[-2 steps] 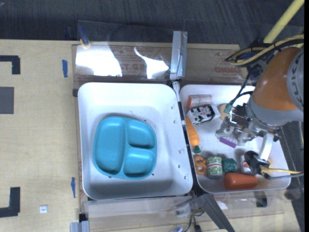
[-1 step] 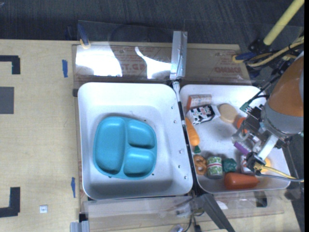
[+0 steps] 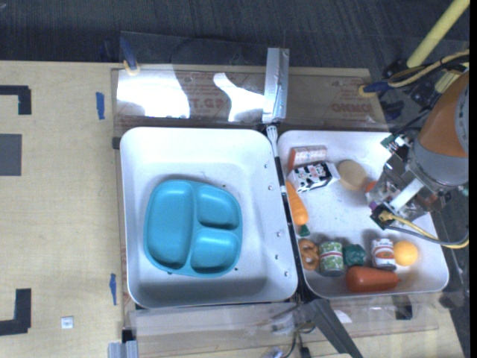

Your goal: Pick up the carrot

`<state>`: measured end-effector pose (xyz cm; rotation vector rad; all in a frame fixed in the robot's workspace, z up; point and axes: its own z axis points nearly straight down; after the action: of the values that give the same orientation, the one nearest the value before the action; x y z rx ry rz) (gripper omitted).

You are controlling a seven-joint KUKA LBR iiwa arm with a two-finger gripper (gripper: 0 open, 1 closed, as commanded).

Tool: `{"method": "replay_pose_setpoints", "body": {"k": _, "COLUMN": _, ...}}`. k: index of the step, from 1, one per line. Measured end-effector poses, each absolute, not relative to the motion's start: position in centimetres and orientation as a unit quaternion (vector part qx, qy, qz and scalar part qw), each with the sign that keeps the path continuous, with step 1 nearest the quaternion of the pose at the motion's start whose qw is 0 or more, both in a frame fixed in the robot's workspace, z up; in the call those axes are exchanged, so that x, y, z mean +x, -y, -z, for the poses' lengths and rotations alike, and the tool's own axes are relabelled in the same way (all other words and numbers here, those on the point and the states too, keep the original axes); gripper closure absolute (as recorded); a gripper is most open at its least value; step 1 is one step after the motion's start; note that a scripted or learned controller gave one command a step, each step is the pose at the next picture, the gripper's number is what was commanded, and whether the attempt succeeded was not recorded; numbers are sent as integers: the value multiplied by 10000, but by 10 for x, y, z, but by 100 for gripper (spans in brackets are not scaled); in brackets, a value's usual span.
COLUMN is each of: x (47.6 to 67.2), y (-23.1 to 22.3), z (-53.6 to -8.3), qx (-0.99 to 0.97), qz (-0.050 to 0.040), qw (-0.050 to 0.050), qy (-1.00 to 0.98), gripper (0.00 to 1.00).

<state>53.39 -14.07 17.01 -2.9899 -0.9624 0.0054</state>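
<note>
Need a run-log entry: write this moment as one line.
carrot: right bin, left wall, not held | gripper: right side, apart from carrot

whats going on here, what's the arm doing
The arm reaches in from the right, and its tool is over the right side of the right bin. The carrot it is meant to pick up lies by that bin's left wall among other small items, apart from the tool and not yet picked up. The left bin holds a blue divided plate.

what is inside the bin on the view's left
A blue three-compartment plate lies in that bin. The bin floor beneath it is covered, so anything under it cannot be seen.
</note>
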Motion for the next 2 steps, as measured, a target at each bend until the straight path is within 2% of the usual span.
{"method": "replay_pose_setpoints", "body": {"k": 1, "x": 593, "y": 60, "z": -184, "qx": -9782, "qz": -10, "qw": 11, "qy": 2076, "gripper": 100}}
{"method": "replay_pose_setpoints", "body": {"k": 2, "x": 642, "y": 89, "z": -184, "qx": -9911, "qz": -14, "qw": 3, "qy": 1333, "gripper": 100}}
